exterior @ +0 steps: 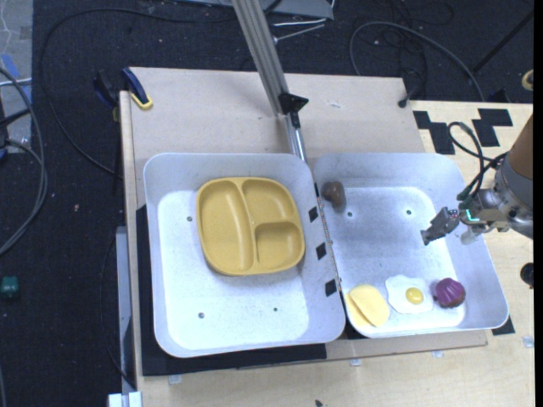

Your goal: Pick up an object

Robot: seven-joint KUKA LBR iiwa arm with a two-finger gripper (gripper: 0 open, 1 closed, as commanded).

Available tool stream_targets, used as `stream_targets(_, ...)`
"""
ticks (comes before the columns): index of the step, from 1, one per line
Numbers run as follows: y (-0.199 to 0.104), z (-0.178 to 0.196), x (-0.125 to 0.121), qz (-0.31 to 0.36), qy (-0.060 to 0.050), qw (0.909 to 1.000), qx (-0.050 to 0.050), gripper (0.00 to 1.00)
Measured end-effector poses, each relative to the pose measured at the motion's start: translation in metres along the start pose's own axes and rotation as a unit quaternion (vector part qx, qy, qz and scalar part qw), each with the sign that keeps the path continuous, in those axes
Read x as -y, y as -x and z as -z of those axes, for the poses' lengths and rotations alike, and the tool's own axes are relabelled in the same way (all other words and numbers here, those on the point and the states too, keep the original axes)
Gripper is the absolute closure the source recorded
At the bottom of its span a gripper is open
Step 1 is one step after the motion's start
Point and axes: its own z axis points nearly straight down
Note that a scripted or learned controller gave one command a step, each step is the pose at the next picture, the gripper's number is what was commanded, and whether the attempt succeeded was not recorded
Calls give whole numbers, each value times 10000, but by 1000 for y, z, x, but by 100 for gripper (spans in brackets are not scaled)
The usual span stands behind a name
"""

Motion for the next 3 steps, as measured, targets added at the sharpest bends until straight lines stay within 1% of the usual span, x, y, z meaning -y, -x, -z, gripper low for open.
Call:
stream_targets(1, 0, 1, -1, 2, 11, 10000, 3, 0)
stream_targets(2, 6, -58, 5, -11, -11, 10000, -4, 0)
stream_targets(3, 11, -109, -3, -6, 2, 10000, 0, 0)
